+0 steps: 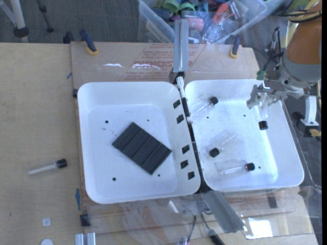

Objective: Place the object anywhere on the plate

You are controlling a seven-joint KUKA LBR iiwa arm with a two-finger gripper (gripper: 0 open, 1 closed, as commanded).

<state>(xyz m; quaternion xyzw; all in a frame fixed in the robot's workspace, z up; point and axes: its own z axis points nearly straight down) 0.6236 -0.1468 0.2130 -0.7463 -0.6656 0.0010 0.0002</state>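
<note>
Your gripper hangs over the right bin, and a clear vial with a black cap dangles upright between its fingers. You look to be mid-carry, so next comes a traverse left over the divider to the dark ribbed plate in the left bin. Three more vials lie below; the plate has open floor around it.

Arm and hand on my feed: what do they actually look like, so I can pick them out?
The arm is a rounded grey body with a broad orange band above the wrist. Dark cables run alongside it. The hand is small, pale grey metal with slim parts, seen over the right bin.
</note>
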